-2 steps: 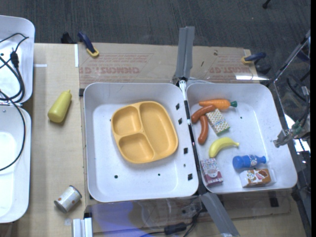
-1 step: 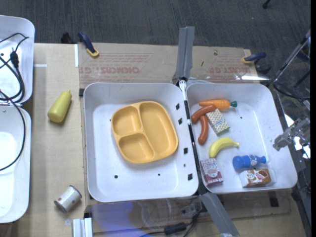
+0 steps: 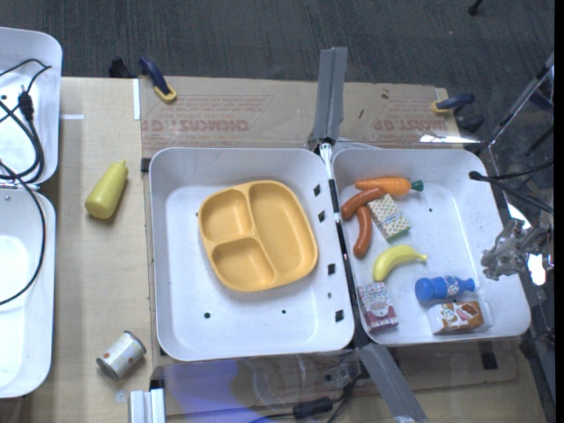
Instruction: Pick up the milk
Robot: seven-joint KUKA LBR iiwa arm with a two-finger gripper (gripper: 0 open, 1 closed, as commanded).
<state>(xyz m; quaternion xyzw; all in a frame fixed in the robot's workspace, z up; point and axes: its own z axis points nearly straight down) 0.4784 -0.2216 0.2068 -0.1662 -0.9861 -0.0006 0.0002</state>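
There are two white bins side by side on a brown bench (image 3: 97,271). The left bin (image 3: 176,324) holds a yellow plate (image 3: 257,233) with three parts, and the plate sits near the middle. The right bin (image 3: 458,192) holds lots of toy food. The milk (image 3: 376,305) is a small white and red carton. It lies at about 7 o'clock in the right bin, close to the near left corner, with nothing on top of it. A yellow banana (image 3: 398,260) is just up from the milk, at about 1 o'clock from it. A blue bottle (image 3: 442,286) is to the milk's 3 o'clock, and an orange and white carton (image 3: 458,317) lies just below the bottle. Near the top of the bin is an orange carrot (image 3: 385,185). Under it are two red sausages (image 3: 360,218) and a little box (image 3: 389,216). The gripper (image 3: 507,256) is at 3 o'clock on the right bin, over its right rim, well apart from the milk. It is small and shiny, and I cannot tell if it is clenched or let go. It has nothing in it that I can see. Out on the bench, a yellow squeeze bottle (image 3: 107,190) lies at 9 o'clock from the left bin, and a small can (image 3: 121,353) lies at 7 o'clock.
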